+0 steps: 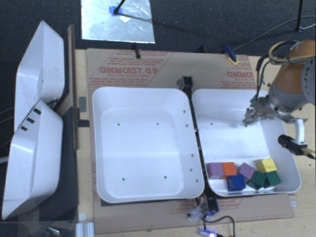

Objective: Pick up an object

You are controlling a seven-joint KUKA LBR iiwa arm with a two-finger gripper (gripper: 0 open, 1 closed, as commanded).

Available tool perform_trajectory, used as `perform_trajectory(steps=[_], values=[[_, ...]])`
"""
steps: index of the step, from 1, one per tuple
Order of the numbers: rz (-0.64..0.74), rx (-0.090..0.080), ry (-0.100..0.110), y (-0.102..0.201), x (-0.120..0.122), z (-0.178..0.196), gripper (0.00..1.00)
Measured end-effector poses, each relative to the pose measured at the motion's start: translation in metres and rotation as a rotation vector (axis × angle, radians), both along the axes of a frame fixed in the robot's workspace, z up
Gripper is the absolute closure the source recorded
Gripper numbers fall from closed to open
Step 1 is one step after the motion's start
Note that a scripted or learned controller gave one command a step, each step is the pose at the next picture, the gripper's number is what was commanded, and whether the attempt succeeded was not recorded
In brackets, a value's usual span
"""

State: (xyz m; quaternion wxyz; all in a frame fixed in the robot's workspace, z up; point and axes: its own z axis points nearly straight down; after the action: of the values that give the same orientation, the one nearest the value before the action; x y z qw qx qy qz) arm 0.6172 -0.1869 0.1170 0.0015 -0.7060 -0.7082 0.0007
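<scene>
Several small blocks lie along the front wall of the right bin (232, 132): a purple block (215, 170), an orange block (229, 169), a blue block (236, 182), a second purple block (246, 171), a green block (257, 180) and a yellow block (268, 165). My gripper (253, 115) hangs over the back right part of that bin, well behind the blocks and apart from them. Nothing shows between its fingers.
The left bin (143, 142) sits beside the right one, with a black divider (196, 132) between them. Two white tubs (34, 117) are stacked at the far left. A foil sheet (117, 13) lies at the back, and cables run along the bench's right side.
</scene>
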Motion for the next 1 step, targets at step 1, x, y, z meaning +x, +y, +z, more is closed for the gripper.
perform_trajectory(steps=[1], values=[[-0.001, -0.003, -0.016, 0.0168, -0.0292, 0.1312, 1.0]])
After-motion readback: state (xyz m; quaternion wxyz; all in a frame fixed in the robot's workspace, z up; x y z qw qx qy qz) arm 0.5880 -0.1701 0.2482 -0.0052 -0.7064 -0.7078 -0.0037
